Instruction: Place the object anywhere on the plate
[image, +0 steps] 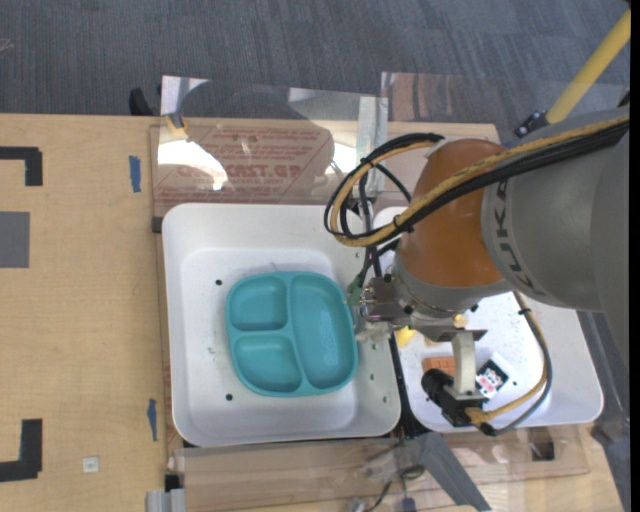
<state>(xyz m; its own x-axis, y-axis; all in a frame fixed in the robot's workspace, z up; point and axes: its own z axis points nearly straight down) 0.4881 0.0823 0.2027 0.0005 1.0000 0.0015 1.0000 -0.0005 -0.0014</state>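
A bulky grey arm (560, 220) with a glossy orange band reaches in from 3 o'clock and covers much of the right bin (575, 390). Both bins are shallow, smooth white plastic. The left bin (200, 240) holds a teal plate (292, 332), a rounded square with three compartments, all bare. The gripper (368, 305) hangs over the divide between the bins, with the plate just at its 9 o'clock (open or closed, I cannot tell). The likely object, a small orange piece (438, 362), lies in the right bin at the gripper's 4 o'clock. It is too blurred to judge its long axis.
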